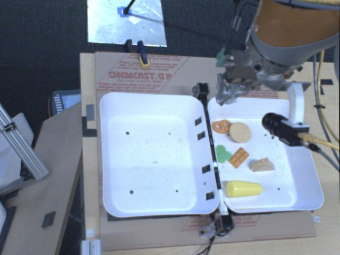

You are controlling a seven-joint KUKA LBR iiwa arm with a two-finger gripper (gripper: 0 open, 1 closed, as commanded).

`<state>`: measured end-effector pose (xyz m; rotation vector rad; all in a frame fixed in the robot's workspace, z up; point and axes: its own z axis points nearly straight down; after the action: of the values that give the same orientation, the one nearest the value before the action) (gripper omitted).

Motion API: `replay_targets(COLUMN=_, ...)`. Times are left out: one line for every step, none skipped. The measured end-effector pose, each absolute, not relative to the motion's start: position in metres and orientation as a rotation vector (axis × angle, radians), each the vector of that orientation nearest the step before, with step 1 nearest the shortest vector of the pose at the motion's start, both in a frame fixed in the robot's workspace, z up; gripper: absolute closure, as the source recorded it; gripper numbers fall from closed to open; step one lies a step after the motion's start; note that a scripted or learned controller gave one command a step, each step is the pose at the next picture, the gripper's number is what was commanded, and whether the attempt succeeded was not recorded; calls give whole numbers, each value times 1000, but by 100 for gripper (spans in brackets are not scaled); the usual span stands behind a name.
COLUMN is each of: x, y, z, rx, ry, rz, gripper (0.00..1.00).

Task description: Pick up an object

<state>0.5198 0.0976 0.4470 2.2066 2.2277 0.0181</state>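
hovering over the far left corner of the right bin (pixel 308 195), toward the far edge of the desk (pixel 159 70): fingers (pixel 227 93), with nothing visible between them; apart or together, cannot tell at this slant.

judged barely begun: no object lifted, all six pieces lying flat on the bin floor, so the descent, the closing and the lift all left to do.

nearest below, close to the bin's far left corner: a small orange-brown pretzel (pixel 221 126), looped and thin, touching or almost touching a round tan biscuit (pixel 240 132) on its right. further toward the desk's near edge: a green leafy piece (pixel 223 154) against the bin's left wall, just beside an orange waffle square (pixel 238 157); then a pale beige chunk (pixel 262 165), slightly apart. closest to the near edge: a yellow tapered piece (pixel 243 188), lying on its side, probably the easiest to pinch across its width.
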Motion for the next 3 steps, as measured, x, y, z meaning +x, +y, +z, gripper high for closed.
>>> replay_targets(x=522, y=171, z=415, rx=2211, ry=2233, rz=2, gripper=100)
replay_targets(x=486, y=136, z=489, rx=2217, ry=2220, rz=15, gripper=100)
replay_targets(x=486, y=213, z=500, rx=2209, ry=2234, rz=8, gripper=100)
